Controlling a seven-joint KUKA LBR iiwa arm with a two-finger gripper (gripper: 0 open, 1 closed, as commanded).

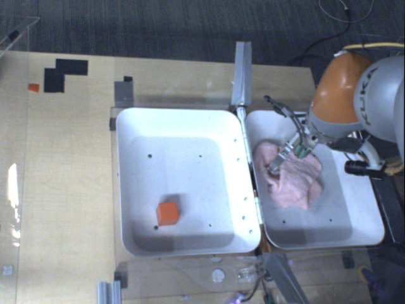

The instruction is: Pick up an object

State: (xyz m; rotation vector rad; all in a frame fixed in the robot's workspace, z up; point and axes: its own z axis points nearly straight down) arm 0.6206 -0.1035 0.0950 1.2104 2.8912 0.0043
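I've got the gripper down in the right bin, tip resting on the pink cloth toward its left, far part. I read this as the grasp step: the arm is at the bottom of its reach and sits on the target, nothing lifted yet. The cloth lies crumpled in the left half of the right bin, close to the wall that divides the two bins, flat on the floor of the bin as far as I can tell.

Jaw state: I cannot tell. The tip is small, dark and seen from above at a slant, and it merges with the folds under it (no clear gap, no clear pinch either). So I won't call the cloth held.

Next move, in my judgement: close firmly on a fold, then rise straight up and check that fabric comes with it. Soft cloth can slip out of a shallow pinch, and the divider wall is near, so I'd avoid any sideways drift to the left.

Other candidate: an orange block in the left bin, near side, well apart from the gripper and untouched.

Hard to make out: the contact point itself and how deep the tip sits in the cloth. The arm's orange band and grey body cover the far right corner of the right bin. The arm is cut off at the right edge.
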